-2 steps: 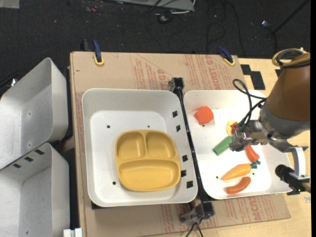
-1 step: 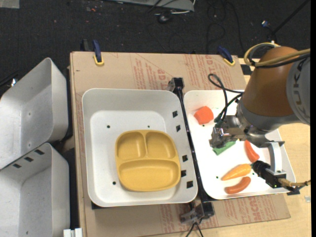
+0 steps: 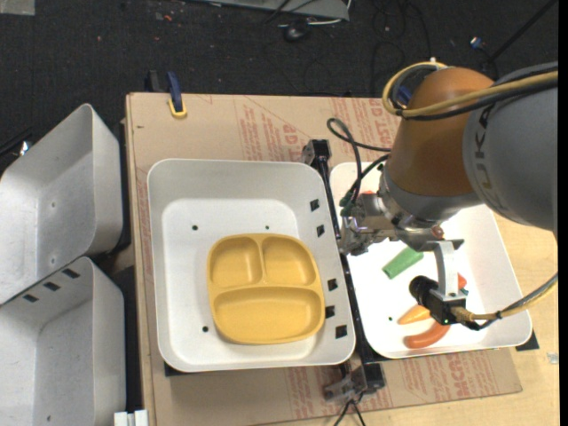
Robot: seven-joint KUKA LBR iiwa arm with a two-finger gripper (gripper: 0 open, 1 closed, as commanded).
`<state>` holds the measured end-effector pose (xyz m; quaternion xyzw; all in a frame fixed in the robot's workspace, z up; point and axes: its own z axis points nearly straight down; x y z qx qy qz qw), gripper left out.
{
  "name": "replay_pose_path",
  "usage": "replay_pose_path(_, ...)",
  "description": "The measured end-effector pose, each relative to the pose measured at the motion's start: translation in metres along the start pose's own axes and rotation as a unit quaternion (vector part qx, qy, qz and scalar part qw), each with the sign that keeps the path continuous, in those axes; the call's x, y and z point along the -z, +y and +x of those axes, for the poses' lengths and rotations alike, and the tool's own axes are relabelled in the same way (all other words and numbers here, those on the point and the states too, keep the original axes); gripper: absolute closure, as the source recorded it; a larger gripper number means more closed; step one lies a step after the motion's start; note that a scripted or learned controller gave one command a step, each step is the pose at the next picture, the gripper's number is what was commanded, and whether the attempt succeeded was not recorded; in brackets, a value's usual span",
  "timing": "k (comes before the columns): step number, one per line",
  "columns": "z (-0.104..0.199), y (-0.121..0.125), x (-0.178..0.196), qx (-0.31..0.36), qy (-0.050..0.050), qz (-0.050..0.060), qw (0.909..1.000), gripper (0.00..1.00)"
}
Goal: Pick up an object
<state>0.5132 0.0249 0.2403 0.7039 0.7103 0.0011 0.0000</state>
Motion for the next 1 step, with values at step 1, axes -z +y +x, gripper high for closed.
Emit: replay_pose_path(1,0.0636,0.0096,-0.0027,0.000,0.000,0.001,1.0000,1.00)
